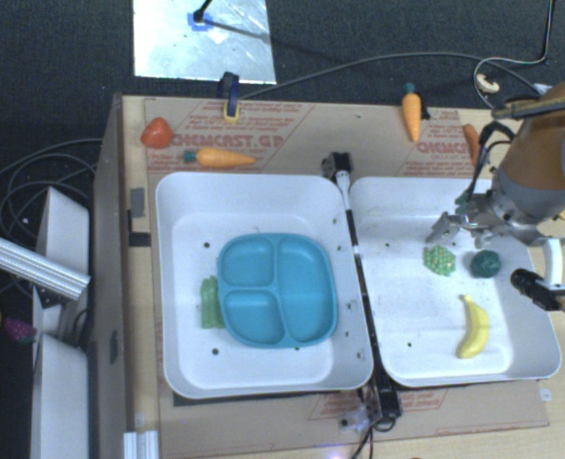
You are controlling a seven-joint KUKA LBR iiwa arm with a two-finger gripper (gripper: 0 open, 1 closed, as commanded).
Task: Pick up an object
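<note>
- In the right bin (511, 357), right of frame centre, a green bumpy ball (440, 259) lies just below the pincer (462, 226), whose spread fingers grip nothing.
- It looks light, slightly soft and textured; pinching across its middle seems best.
- A yellow banana (473, 327) lies lower right.

Even, fairly bright light from above washes both white bins (263, 194) pale around me. A foil sheet (204, 27) glares. Everything looks soft, slightly blurred, shadows faint.
</note>
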